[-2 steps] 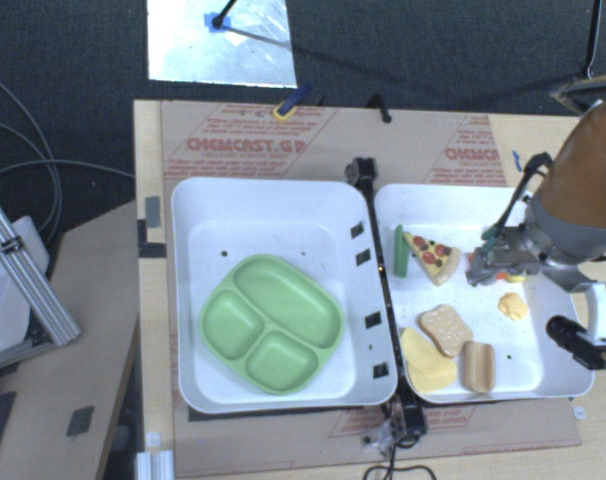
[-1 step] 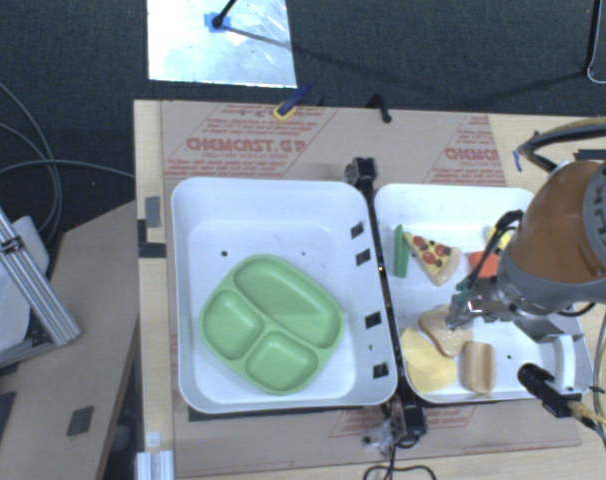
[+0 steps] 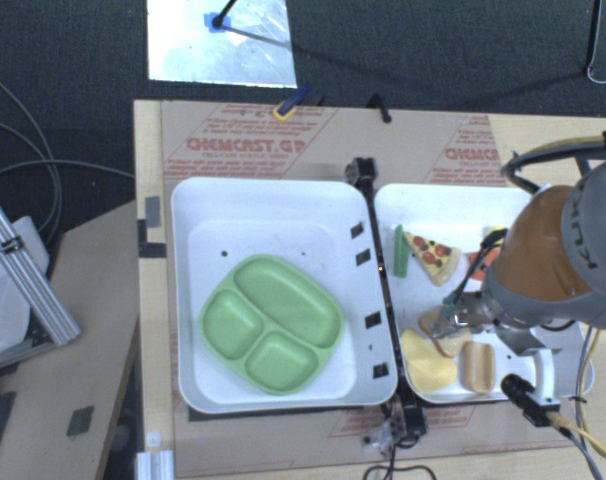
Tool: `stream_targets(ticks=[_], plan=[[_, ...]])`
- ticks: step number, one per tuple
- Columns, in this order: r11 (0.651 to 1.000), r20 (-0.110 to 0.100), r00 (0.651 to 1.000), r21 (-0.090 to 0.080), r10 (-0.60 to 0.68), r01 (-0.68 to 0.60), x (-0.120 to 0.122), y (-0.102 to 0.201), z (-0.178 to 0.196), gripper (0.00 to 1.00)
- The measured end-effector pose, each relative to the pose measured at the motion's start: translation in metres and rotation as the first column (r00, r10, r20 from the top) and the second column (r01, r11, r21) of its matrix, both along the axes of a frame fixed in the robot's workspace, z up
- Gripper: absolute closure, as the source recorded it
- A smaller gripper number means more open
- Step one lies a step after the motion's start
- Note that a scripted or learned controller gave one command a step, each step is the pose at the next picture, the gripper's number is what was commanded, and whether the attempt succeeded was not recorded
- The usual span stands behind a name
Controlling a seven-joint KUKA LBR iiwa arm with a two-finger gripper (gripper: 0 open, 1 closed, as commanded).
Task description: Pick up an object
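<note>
Low in the right bin (image 3: 423, 200), a bread roll (image 3: 476, 365) lies beside a pale yellow piece (image 3: 426, 362), both just below the gripper (image 3: 445, 320). Its tip sits over a small brownish item (image 3: 435, 326), touching or just above it; whether it grips anything cannot be told. Farther up that bin lie a pizza slice (image 3: 430, 255), a green stick (image 3: 399, 250) along the left wall and a red-orange item (image 3: 483, 259) partly hidden by the arm (image 3: 543, 258). Across the divider, the left bin (image 3: 273, 198) holds a green three-compartment tray (image 3: 271, 322).
</note>
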State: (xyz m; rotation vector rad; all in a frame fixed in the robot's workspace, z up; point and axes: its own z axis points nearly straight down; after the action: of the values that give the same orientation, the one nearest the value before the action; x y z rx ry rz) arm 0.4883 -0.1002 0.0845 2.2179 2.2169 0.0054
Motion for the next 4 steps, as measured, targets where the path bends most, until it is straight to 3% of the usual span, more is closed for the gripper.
stream_targets(ticks=[1, 2, 3, 4], plan=[[1.0, 0.007, 1.0, 0.001, 0.008, -0.008, 0.013, 0.024, 0.106, 1.0], [1.0, -0.005, 1.0, 0.0, 0.0, 0.0, -0.002, -0.002, 0.104, 1.0], [1.0, -0.005, 1.0, 0.004, 0.01, -0.01, -0.001, 0.057, 0.1, 1.0], [1.0, -0.003, 1.0, 0.002, 0.007, -0.007, 0.024, 0.071, 0.1, 1.0]])
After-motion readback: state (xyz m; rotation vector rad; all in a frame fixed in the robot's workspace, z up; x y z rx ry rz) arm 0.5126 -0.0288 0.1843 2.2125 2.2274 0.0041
